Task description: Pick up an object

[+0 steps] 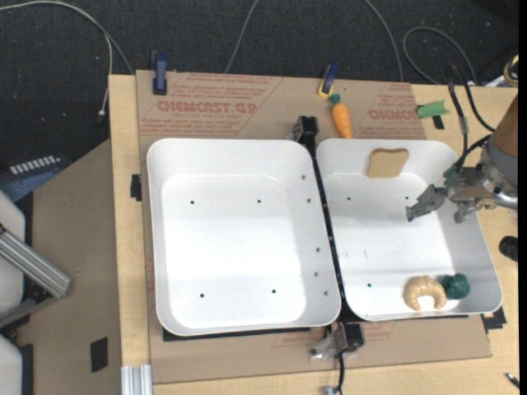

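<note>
The right bin [494,290] holds a tan slice of toast [387,163] at its far edge. A cream croissant [425,293] lies at the near right corner, touching a small dark green object [455,285]. An orange carrot [341,120] lies outside the bins on the cardboard behind them. My gripper [442,207] hangs over the right side of the right bin, between the toast and the croissant. Its fingers [422,203] are spread open with nothing between them.
The left bin [156,220] stands beside the right one on a cardboard sheet. Blue and yellow clamps [160,71] hold the sheet's far edge. A green tape piece [431,110] lies at the back right, and cables run behind the bench.
</note>
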Controlling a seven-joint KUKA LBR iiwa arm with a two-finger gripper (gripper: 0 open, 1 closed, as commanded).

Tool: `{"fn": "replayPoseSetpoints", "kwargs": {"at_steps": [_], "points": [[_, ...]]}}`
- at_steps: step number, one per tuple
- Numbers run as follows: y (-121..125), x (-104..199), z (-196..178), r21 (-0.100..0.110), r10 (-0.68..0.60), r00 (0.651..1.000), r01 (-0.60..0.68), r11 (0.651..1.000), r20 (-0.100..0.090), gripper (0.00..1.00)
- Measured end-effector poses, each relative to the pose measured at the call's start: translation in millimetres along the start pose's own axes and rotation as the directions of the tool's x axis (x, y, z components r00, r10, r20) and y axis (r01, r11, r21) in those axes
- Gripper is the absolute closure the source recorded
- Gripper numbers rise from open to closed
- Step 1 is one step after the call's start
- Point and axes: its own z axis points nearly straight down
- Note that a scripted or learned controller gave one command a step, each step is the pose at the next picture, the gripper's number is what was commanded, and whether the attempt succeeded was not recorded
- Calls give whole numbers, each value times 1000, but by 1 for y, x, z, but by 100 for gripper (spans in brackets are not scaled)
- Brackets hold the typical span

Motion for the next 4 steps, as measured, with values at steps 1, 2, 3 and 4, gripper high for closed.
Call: {"fn": "replayPoseSetpoints", "kwargs": {"at_steps": [1, 2, 3, 4], "points": [[42, 38, 65, 0, -3, 1000, 3, 1000, 0, 0], [31, 77, 124, 4, -2, 1000, 2, 1000, -1, 0], [-10, 145, -48, -13, -6, 1000, 6, 1000, -2, 0], [-28, 172, -28, 1, -1, 1000, 1, 1000, 0, 0]]}}
